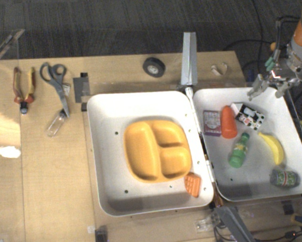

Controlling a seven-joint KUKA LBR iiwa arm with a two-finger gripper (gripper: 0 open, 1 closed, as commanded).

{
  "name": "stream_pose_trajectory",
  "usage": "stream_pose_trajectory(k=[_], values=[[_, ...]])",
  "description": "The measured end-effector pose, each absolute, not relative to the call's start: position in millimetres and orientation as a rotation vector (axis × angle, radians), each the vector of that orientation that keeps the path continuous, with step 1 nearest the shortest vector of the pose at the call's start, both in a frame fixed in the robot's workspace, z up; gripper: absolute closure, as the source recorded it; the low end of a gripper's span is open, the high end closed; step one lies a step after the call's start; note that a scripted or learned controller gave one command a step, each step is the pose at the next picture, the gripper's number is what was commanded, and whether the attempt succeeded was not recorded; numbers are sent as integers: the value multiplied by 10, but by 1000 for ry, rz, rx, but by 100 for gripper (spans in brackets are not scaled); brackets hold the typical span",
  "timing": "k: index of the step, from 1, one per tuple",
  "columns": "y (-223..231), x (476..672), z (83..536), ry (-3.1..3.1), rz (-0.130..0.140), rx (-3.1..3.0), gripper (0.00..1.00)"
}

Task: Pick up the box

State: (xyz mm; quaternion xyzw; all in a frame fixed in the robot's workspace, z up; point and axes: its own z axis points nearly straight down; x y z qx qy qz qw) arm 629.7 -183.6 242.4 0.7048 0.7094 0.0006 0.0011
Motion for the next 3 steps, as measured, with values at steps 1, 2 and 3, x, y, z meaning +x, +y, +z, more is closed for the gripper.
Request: stream_pose_trajectory(k=[1,2,3], values=[[-1104,6582,1214,2325,1,2113,0],[-936,6596,888,2587,5,1763,0],[-916,6617,1011,2586,12,1757,100]])
